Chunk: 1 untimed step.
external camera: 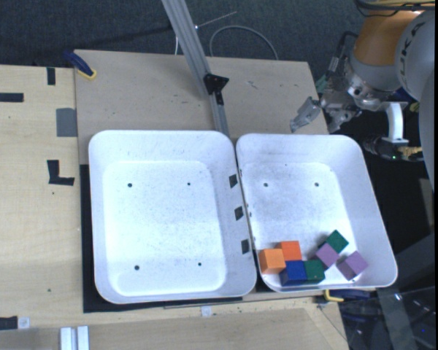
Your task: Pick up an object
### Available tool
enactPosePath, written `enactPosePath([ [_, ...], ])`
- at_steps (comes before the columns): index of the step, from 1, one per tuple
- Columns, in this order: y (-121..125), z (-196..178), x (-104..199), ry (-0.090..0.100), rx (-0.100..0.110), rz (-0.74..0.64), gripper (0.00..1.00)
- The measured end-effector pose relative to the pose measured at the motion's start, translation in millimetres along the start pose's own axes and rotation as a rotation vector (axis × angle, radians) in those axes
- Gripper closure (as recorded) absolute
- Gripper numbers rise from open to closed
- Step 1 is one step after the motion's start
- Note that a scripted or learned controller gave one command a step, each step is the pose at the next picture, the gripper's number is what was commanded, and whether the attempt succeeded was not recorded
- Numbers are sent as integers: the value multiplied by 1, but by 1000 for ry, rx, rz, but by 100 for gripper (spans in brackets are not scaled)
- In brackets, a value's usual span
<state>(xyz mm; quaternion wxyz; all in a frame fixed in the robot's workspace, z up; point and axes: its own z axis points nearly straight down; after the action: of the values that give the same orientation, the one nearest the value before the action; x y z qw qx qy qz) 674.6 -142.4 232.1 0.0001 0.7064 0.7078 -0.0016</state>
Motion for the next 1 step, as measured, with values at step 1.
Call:
enactPosePath([
  [1, -43, 145, -5, 2, 6, 1, 0],
])
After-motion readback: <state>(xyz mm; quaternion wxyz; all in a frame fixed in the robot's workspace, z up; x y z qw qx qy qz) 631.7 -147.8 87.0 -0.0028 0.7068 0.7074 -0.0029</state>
